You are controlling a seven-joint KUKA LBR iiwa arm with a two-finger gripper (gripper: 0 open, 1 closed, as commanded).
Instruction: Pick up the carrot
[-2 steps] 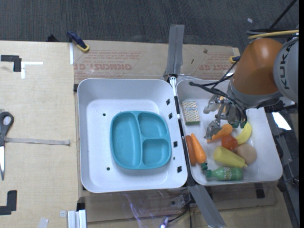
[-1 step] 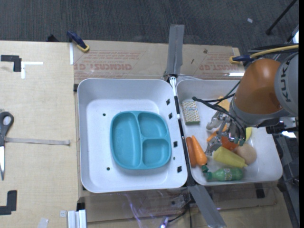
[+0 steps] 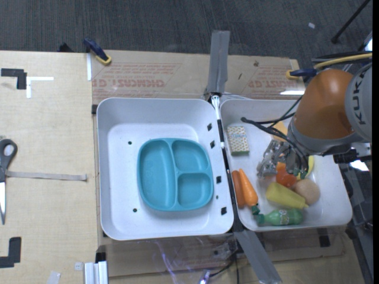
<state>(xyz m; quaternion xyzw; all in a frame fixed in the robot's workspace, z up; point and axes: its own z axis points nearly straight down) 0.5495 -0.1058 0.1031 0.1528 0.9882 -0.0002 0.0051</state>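
The carrot (image 3: 244, 187), orange with a green stub at its near end, lies in the right bin (image 3: 331, 215) close to the bin's left wall. My gripper (image 3: 273, 160) hangs low in the same bin, just right of and slightly beyond the carrot, over an orange-red item (image 3: 285, 178). The arm's orange band and grey wrist cover much of the bin's far right. Nothing shows plainly between the fingers, and their gap is too cluttered to read.
Beside the carrot lie a yellow piece (image 3: 285, 196), a pale egg-like item (image 3: 307, 190), a green bottle-shaped toy (image 3: 278, 218) and a small patterned box (image 3: 238, 139). The left bin (image 3: 112, 158) holds a teal divided plate (image 3: 176, 174). Scissors (image 3: 6, 158) rest far left.
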